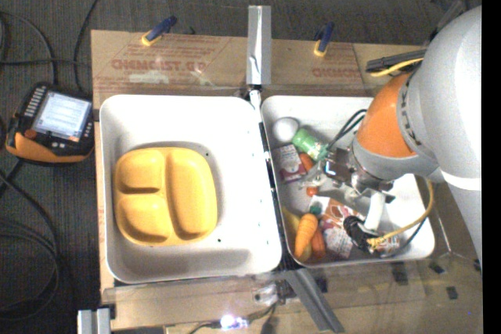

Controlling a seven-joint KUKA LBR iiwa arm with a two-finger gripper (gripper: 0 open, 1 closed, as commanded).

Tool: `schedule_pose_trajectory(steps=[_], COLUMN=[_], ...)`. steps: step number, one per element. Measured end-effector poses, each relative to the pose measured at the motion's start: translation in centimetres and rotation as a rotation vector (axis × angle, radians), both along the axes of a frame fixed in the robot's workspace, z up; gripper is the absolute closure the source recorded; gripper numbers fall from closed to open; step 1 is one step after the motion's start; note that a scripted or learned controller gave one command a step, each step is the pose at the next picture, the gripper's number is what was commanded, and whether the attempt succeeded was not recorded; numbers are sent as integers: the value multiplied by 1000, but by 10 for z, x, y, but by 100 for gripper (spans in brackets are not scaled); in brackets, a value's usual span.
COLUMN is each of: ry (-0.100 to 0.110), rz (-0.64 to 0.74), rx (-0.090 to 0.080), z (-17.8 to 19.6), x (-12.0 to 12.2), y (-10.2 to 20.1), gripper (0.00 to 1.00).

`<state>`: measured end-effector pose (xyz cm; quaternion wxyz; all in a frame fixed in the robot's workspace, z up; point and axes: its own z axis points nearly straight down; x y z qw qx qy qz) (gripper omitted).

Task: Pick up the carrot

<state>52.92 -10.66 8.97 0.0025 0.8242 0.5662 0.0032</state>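
The carrot (304, 234) lies at the front of the right bin (423, 246), just left of the gripper (344, 203); whether its fingers are open cannot be told.

You would have found the carrot (304, 235) in the right bin (423, 246), close against that bin's front wall and toward its left corner. It was orange, short and tapered, lying on the bin floor at a slant, its thicker end pointing away from the front wall and its narrower end nearest that wall. It lay free, with other small items crowded just beside it.
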Motion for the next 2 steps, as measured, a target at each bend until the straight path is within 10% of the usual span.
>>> schedule_pose_trajectory(steps=[1, 2], ry=[-1, 12], rz=[0, -257], rx=[-3, -5], z=[9, 93], x=[0, 55], y=[-1, 50], gripper=[100, 100])
